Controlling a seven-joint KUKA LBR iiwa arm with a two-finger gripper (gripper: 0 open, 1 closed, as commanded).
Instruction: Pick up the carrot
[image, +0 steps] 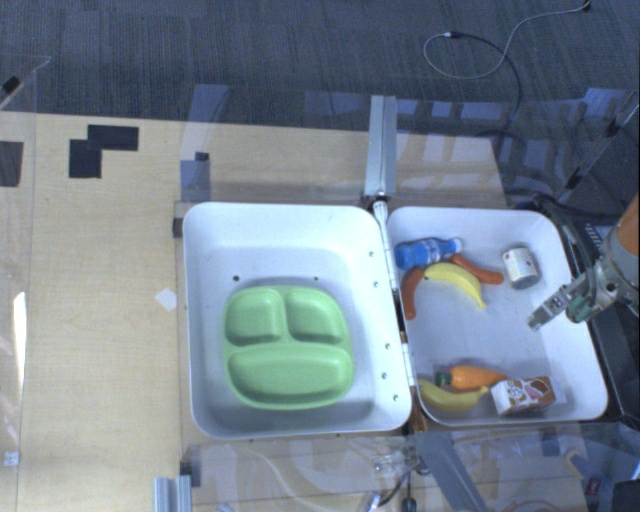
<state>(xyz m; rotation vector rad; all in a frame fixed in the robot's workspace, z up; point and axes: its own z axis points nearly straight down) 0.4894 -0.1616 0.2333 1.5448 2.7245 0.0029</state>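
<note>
The tool (552, 312) hangs at the right bin's (570, 395) right edge; whether it is open cannot be told. The carrot (475, 377) lies well left and nearer the camera, on a banana (447, 397), beside a small carton (522, 396). A tin can (519, 266) lies behind the tool

Bright, even light; soft shadows
</note>
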